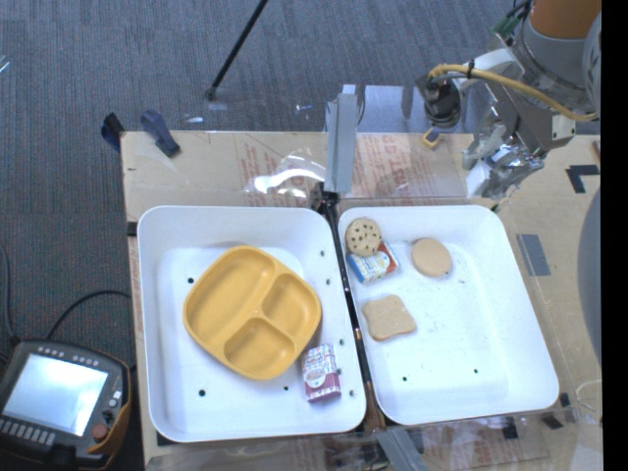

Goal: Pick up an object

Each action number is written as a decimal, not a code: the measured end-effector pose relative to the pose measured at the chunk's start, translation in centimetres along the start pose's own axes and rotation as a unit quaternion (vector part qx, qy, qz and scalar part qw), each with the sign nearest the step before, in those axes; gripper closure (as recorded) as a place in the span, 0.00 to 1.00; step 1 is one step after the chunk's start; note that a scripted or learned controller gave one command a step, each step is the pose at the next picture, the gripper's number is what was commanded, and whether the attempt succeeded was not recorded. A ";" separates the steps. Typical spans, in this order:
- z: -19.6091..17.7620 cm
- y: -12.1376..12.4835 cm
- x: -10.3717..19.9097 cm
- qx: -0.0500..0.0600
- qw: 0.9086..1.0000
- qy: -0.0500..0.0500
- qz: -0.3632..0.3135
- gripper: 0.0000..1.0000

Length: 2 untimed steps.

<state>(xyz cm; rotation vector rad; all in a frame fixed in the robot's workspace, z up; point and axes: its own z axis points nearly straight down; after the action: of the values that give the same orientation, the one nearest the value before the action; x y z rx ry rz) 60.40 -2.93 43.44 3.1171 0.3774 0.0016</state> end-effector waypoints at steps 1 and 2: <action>-2.8 8.5 0.8 0.001 1.000 -0.004 0.023 1.00; -2.3 14.1 -2.6 0.002 1.000 -0.006 0.016 1.00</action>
<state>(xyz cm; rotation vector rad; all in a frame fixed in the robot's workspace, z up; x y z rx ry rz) 61.25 -17.20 45.73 3.1263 0.3273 -0.0167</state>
